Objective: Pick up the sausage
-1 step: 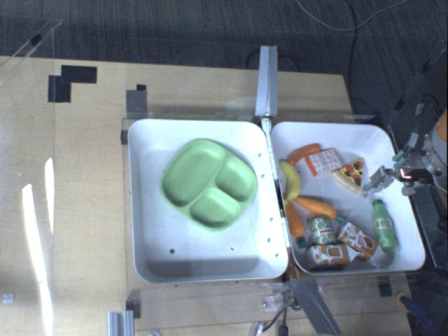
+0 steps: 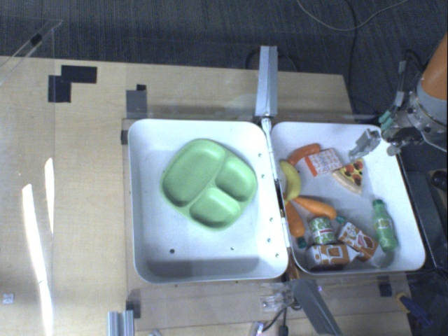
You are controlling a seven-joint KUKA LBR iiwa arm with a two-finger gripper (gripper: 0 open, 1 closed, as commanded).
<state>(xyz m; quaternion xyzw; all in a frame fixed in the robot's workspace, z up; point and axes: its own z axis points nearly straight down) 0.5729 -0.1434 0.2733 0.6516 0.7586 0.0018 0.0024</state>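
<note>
Pale wood makes up the tabletop (image 2: 77,208), with two shallow white bins set side by side on it, so that one can serve as a store of things and the other as a place with room to spare. Nearest the camera, at the front of the right bin (image 2: 413,240), the small goods lie crowded: a brown carton (image 2: 329,255), a patterned packet (image 2: 358,238), a little tin (image 2: 321,228) and a green bottle (image 2: 383,223), all close or touching. Just behind them a carrot (image 2: 316,206) lies aslant, and a banana (image 2: 291,179) rests against the wall between the bins. The left bin (image 2: 150,243) carries a green divided plate (image 2: 209,182) near its middle. Farther back in the right bin is the sausage (image 2: 306,152), reddish-orange, lying tilted with a white card (image 2: 325,162) against its right end and a pizza slice (image 2: 350,174) beyond that. Its upper left side looks free, so an approach from there seems likeliest to work. The tool (image 2: 365,144) hangs over the far right corner, apart from the sausage, with nothing in it; whether it is apart or together I cannot tell.
</note>
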